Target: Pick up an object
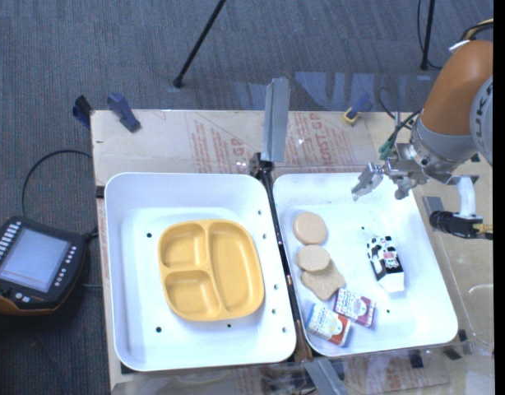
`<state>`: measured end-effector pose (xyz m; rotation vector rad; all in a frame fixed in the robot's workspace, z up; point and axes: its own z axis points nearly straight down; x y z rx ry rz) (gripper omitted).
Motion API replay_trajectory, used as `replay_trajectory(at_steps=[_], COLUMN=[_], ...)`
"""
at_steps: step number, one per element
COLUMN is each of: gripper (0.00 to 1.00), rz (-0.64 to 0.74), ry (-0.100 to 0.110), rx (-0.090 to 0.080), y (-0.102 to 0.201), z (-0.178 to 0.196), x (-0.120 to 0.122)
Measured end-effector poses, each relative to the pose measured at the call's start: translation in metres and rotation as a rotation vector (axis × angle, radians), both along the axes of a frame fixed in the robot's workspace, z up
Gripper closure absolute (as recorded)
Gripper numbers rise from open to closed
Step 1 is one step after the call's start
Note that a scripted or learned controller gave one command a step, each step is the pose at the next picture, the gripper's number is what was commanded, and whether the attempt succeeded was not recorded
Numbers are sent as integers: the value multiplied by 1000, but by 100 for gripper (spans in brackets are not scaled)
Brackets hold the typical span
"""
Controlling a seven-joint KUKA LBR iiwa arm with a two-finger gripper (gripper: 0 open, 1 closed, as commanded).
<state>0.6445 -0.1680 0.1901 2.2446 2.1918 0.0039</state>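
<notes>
gripper over right bin, jaws apart, holding nothing | labels unreadable | 3 tan cookies, 2 red packets, 1 cow-print carton | 1 yellow tray

The right bin serves as landmark for all objects. Nearest its left wall, a round tan disc lies flat. Just below it lies a second, smaller tan disc, overlapping the upper edge of a tan toast-shaped slice that lies flat further toward the bin's front. Near the front wall, a small carton with a red and orange label lies on its side. Just beside it, to its upper right, a second small carton with a red and white label also lies flat, tilted. Toward the right wall, well apart from the discs, lies a white box with black-and-white cow print, its long axis running front to back.
</notes>
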Motion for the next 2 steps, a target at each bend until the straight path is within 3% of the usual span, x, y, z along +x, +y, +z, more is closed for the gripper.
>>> replay_trajectory(at_steps=[1,2], gripper=[0,100], rz=[-33,-38], ry=[8,11], rx=[4,7], y=[-21,-22], z=[-95,-88], x=[-49,-49])
